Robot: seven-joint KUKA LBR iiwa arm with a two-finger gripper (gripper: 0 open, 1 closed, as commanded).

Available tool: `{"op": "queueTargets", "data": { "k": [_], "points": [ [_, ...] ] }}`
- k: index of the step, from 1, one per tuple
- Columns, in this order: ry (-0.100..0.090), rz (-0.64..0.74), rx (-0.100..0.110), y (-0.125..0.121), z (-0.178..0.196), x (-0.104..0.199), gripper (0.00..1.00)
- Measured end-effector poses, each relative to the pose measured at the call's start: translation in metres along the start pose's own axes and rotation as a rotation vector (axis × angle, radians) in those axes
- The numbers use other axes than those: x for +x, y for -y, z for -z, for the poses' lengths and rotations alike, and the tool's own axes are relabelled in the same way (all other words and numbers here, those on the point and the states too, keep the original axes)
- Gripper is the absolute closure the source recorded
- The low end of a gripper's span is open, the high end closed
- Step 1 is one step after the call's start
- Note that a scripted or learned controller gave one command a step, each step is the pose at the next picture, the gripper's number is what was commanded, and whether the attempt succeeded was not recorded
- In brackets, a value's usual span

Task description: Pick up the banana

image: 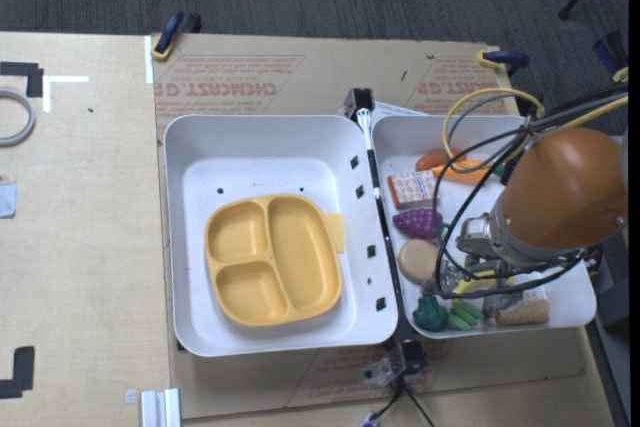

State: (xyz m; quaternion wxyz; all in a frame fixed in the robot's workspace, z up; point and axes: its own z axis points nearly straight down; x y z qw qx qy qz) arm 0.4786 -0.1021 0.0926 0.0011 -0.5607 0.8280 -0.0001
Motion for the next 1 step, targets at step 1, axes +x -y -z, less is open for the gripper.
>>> {"op": "queueTargets", "data": {
  "k": [1],
  "points": [
    [0.001,0.493,0.003,0.0006,0.0003,0.0001,0.0]
  ]
}}
